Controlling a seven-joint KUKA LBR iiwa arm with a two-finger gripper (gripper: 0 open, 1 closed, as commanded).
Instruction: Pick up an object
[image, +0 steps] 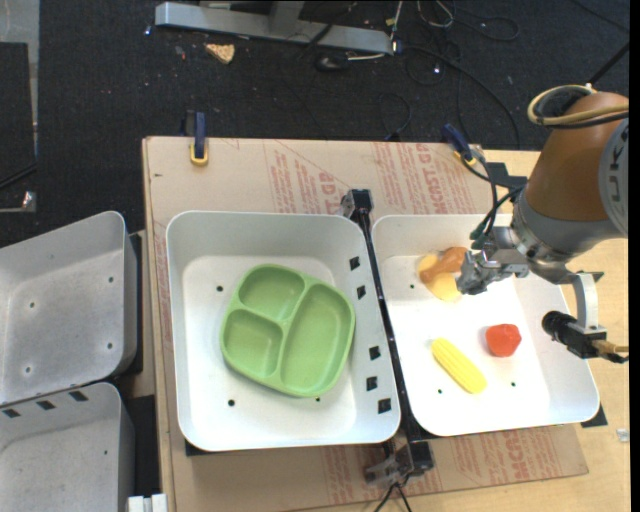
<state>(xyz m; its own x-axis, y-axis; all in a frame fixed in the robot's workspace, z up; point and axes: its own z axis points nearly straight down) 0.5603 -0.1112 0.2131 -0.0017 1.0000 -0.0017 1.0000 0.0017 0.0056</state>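
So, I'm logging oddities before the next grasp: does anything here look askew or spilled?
Only the green divided plate sits askew, turned at a slant in the left bin. In the right bin, the corn, red piece and orange item by the claw look intact, nothing spilled.

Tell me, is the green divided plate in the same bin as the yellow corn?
No, the green plate lies in the left bin; the corn is in the right bin.

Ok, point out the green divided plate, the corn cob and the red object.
Green divided plate (288, 330): camera view, on the ridge between its compartments.
Corn cob (459, 365): camera view, middle of the yellow cob.
Red object (503, 340): camera view, centre of its top face.
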